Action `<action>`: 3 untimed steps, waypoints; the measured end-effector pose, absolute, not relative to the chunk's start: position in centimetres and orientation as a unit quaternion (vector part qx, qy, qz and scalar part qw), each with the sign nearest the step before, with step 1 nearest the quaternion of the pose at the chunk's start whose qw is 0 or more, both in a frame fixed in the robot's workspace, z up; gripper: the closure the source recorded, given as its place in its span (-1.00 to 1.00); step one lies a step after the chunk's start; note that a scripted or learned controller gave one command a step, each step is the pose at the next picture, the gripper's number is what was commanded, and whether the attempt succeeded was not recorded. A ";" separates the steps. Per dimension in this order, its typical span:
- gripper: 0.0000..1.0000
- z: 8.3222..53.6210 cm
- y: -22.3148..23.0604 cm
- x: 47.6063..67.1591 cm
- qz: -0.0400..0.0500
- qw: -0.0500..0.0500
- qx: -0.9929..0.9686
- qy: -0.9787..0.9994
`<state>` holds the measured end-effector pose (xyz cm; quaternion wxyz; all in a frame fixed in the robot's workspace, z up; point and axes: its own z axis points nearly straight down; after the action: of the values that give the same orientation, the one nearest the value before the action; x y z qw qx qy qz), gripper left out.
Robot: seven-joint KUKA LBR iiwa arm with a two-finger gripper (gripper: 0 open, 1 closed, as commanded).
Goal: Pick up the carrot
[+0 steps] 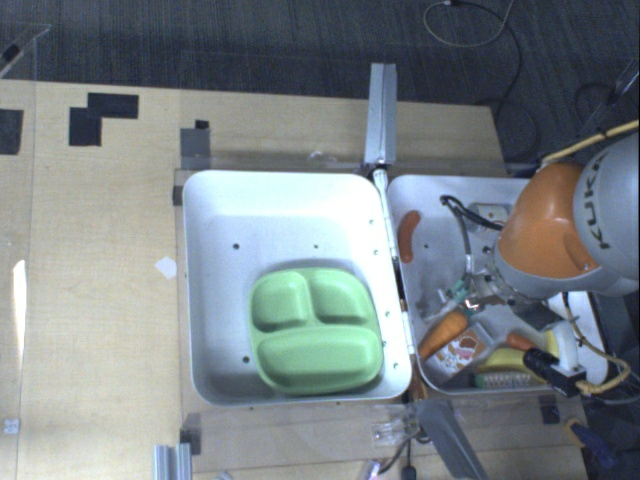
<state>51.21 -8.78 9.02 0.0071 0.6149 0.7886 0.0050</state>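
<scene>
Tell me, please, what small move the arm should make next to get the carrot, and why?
Probably a short descent, shifting slightly left: the gripper hangs just above the carrot's upper right end in the right bin, with nothing visibly between its fingers.

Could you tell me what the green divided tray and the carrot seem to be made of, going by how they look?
The green tray looks like moulded plastic: uniform colour, rounded compartment edges, soft sheen. The carrot seems a plastic toy, being smooth and evenly orange, though at this size real cannot be ruled out.
</scene>
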 end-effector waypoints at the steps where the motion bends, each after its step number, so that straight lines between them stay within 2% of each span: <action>1: 1.00 10.2 -8.7 51.5 0.008 0.010 0.614 0.789; 2: 1.00 18.5 -3.5 48.8 0.002 0.002 0.732 0.681; 3: -1.00 18.5 -3.5 48.8 0.002 0.001 0.732 0.681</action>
<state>48.81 -3.51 18.49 0.0014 0.7323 0.6810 0.0018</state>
